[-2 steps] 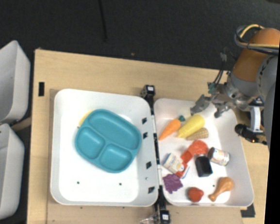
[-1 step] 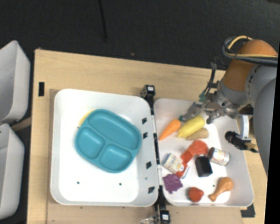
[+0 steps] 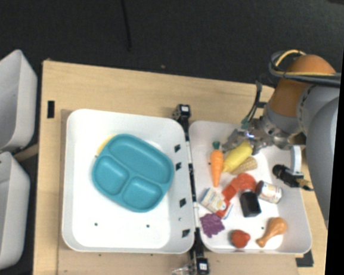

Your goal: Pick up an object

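Jaws point(image 3: 244, 138) low in the upper part of the right bin point(image 3: 299, 226), right over a yellow corn cob point(image 3: 237, 157); open or closed, impossible to tell. Beside the cob, an orange carrot point(image 3: 217, 165); lower down, a purple grape bunch point(image 3: 212, 225), a drumstick point(image 3: 271, 230). In the left bin point(image 3: 75, 215), a blue divided plate point(image 3: 133, 172).

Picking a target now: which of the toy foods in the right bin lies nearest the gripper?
The yellow corn cob, lying just under the gripper at the bin's far end. The carrot is beside it; the drumstick and purple grapes lie at the near end.
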`<state>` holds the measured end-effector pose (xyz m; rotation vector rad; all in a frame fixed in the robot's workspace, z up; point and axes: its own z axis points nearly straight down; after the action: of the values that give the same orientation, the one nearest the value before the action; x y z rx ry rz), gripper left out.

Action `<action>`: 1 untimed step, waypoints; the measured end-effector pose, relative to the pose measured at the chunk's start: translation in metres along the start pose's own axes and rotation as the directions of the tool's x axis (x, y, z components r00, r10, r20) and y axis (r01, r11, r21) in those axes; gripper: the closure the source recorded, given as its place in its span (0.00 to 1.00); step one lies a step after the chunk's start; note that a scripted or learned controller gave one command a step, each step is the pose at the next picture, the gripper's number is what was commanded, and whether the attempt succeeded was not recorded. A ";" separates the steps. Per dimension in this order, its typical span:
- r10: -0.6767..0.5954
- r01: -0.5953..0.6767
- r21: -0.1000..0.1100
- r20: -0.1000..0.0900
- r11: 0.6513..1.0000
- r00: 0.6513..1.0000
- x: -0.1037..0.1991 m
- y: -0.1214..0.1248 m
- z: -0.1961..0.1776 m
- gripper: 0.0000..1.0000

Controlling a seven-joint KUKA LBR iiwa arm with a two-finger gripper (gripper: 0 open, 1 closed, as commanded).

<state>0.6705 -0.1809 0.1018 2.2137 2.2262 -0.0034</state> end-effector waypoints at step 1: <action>-0.003 0.003 -0.003 0.002 1.000 1.000 0.000 0.001 -0.012 1.00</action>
<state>0.6714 -0.1812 0.1137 2.2075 2.2269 -0.0021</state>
